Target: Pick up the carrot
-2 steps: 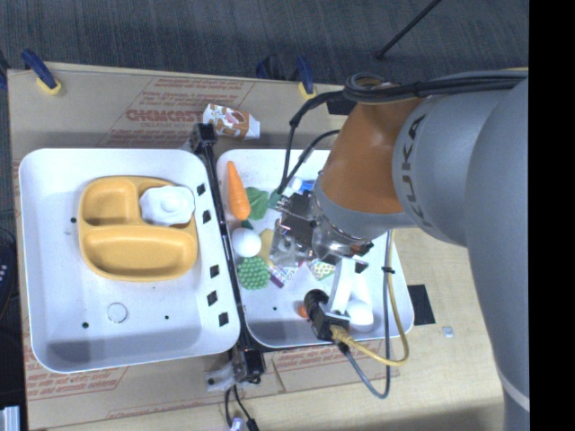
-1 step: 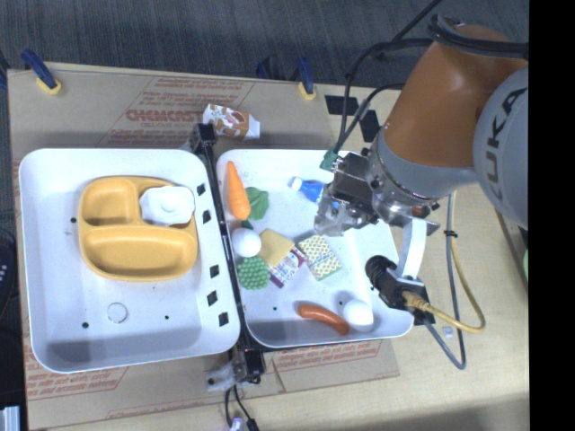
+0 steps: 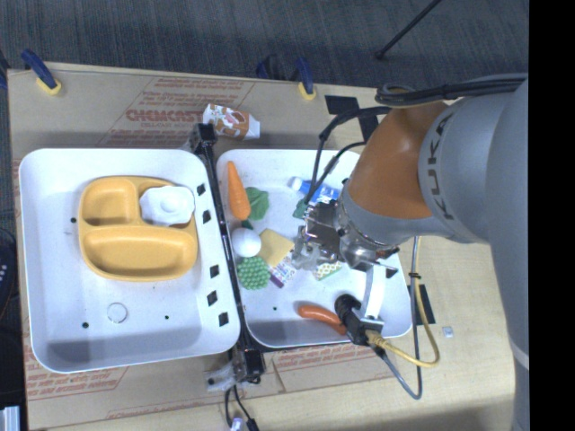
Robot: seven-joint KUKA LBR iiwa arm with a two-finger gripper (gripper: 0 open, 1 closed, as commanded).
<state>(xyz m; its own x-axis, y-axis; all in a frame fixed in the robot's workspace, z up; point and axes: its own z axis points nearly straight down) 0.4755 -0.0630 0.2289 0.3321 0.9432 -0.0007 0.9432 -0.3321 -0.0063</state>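
The carrot (image 3: 236,192) is a long orange piece lying along the left wall of the right bin (image 3: 269,335), near the bin's far end, with a green leafy piece (image 3: 257,203) beside it. My gripper (image 3: 308,243) hangs over the middle of the right bin, to the right of the carrot and somewhat nearer the camera, apart from it. The arm's grey and orange wrist covers the bin's right half.
Near the carrot lie a white ball (image 3: 246,241), a green knobbly ball (image 3: 253,274), a yellow piece (image 3: 276,244) and a blue item (image 3: 310,189). A second small orange piece (image 3: 316,312) lies at the near edge. The left bin (image 3: 54,330) holds a yellow divided plate (image 3: 135,254).
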